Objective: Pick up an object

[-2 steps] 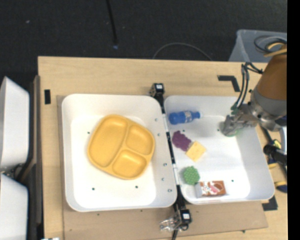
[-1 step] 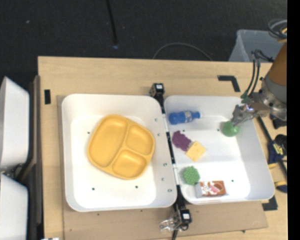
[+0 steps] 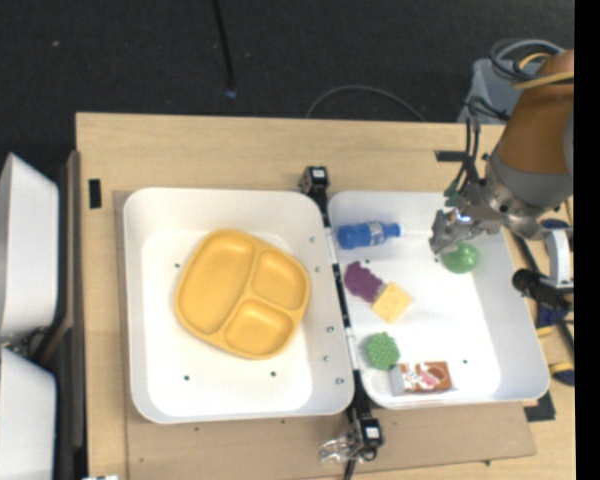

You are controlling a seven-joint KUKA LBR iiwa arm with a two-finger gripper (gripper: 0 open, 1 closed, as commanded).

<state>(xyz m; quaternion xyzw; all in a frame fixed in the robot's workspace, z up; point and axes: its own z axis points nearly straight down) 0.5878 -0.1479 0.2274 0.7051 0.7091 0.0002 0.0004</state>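
The gripper hangs at the right bin's two o'clock, touching a green ball, presumably its pick target, though its grip state is unreadable.

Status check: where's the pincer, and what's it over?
Pincer low in right bin, at the green ball. Grasp unconfirmed. Blue bottle nearby, apart.

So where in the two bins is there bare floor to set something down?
Left bin: a strip around the yellow divided plate, widest along the near edge. Right bin: the open stretch between the green ball and snack packet. Crowded: its left side, with blue bottle, purple piece, yellow block, green knobbly ball.
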